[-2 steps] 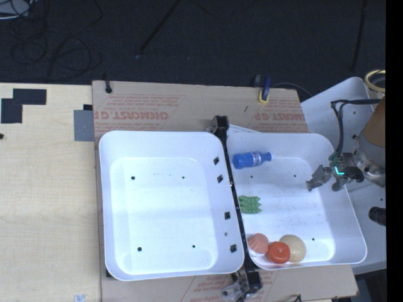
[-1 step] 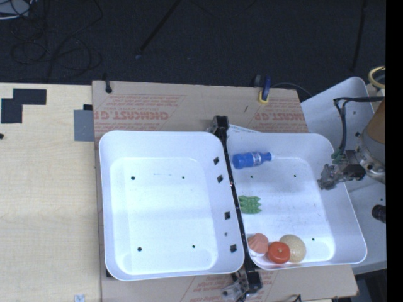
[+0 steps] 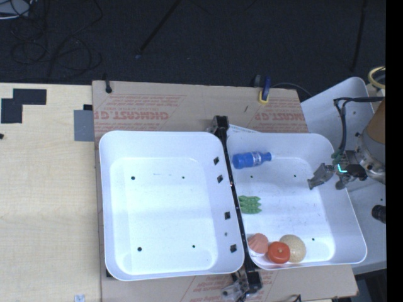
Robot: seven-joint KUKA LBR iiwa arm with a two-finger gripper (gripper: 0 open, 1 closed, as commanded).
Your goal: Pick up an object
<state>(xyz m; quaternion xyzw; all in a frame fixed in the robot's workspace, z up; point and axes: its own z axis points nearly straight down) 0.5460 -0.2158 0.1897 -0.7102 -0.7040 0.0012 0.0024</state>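
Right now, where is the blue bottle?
The blue bottle lies on its side in the right bin, near its far left corner, beyond the green toy.

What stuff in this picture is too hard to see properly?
- Gripper, camera view: small and dark at the right bin's edge; open or shut can't be told.
- Arm: cut off by the picture's right side.
- Blue bottle: its label is too blurry to read.
- Green thing: too small to name.
- Pink thing, red thing and tan thing: huddled together in the near corner, kinds unclear.
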